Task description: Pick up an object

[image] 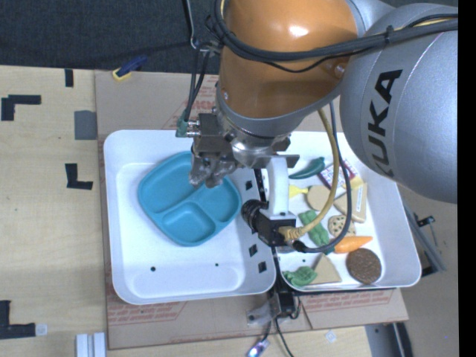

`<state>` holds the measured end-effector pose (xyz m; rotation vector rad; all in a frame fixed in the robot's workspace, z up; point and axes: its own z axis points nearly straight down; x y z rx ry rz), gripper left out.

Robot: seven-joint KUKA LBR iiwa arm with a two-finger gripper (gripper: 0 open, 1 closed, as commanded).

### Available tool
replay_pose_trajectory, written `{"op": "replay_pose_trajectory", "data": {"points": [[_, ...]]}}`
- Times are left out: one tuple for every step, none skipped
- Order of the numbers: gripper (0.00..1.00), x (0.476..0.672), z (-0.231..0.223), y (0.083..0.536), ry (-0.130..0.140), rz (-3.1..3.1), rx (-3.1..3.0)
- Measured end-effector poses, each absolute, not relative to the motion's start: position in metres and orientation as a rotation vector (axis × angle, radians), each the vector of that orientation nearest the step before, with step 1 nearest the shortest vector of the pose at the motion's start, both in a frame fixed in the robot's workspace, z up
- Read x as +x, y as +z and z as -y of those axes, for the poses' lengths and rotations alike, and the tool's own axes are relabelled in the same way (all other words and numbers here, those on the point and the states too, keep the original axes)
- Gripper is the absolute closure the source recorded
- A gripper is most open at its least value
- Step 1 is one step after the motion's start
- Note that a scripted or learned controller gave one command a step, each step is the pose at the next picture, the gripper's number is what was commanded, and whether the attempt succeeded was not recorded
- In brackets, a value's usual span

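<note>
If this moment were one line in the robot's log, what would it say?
task: pick object | gripper: over blue tray in left bin | grasp: none seen | right bin: toy food, carrot

Left bin (123, 199) – open floor around the blue tray (186, 203); right bin (398, 255) crowded with toy food (349, 233).

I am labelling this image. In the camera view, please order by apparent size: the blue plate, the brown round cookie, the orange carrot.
1. blue plate, clearly largest
2. brown round cookie
3. orange carrot, slimmer, though partly hidden, so unsure
</note>
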<state>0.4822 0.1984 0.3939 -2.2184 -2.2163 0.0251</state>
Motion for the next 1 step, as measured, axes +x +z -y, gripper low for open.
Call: {"op": "replay_pose_trajectory", "data": {"points": [[1.00, 0.4835, -0.2245, 0.5429, -0.024, 2.230, -2.220]]}}
